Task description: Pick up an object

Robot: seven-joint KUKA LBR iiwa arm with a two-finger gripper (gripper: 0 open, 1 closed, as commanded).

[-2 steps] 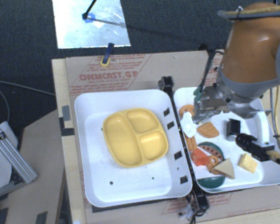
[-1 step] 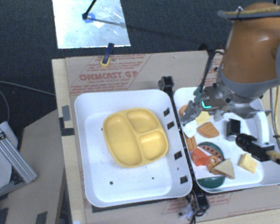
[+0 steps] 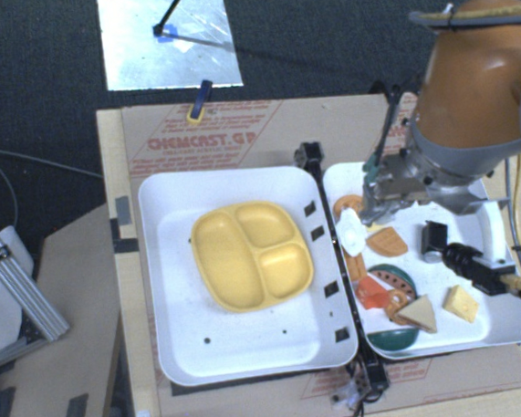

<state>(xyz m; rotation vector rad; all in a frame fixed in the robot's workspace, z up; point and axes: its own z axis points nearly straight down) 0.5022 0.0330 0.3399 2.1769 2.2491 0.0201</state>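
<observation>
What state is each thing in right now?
Yellow three-compartment plastic plate: right side up, flat in the left white bin.
Tan toy wedge: lying flat beside the dark green dish.
Pale yellow block: lying apart from the others, in the right white bin.
Gripper: over the right bin's left side, above a white piece.

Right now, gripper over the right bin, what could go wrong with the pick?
1. The white piece, orange slice and red piece lie crowded near the gripper, so it might catch two or knock one aside.
2. The gripper sits close to the inner wall of the right bin; a low approach could clip it.
</observation>
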